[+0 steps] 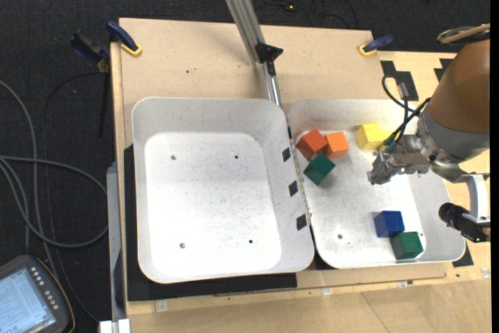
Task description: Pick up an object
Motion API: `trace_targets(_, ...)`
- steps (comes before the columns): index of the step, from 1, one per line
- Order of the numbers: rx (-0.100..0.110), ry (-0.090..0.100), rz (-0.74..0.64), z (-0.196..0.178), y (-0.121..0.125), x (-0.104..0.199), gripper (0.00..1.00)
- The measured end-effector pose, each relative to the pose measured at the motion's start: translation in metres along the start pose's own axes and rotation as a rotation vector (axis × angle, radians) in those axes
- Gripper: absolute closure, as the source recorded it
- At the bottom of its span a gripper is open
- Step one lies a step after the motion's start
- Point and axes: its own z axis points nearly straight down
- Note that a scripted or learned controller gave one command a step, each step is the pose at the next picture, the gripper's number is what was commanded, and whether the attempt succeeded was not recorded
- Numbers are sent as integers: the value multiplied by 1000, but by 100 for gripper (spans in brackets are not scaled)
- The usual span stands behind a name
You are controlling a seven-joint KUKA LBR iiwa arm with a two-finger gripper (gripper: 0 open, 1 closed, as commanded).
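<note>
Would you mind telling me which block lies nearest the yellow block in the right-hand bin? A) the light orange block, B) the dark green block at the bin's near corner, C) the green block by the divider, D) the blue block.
A: the light orange block sits just left of the yellow block near the far side of the right bin, closer than any other block.
</note>
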Motion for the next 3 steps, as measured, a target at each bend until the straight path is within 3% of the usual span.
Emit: trace_targets(3, 4, 4, -6, -12, 67, 139, 100)
